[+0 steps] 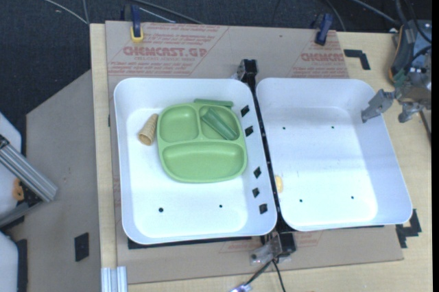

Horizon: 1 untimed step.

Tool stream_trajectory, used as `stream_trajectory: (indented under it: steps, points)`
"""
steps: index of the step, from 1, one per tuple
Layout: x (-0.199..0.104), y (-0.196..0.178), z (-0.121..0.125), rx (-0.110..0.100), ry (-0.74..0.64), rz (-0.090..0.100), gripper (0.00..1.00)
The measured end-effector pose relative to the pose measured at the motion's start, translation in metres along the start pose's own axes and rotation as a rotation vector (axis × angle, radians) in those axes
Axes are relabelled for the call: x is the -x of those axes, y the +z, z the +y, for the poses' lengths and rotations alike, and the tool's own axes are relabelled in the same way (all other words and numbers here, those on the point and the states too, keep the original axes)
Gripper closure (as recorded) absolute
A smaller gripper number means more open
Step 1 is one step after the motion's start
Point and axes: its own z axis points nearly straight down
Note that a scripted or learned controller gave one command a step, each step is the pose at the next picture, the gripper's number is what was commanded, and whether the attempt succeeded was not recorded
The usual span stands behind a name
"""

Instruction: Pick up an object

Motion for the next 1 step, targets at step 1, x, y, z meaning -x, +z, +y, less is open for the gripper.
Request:
stream_trajectory:
  steps: [1]
  points:
    - [-0.0009,-0.0078,0.0027,0.013,-0.004,-0.004,0.0]
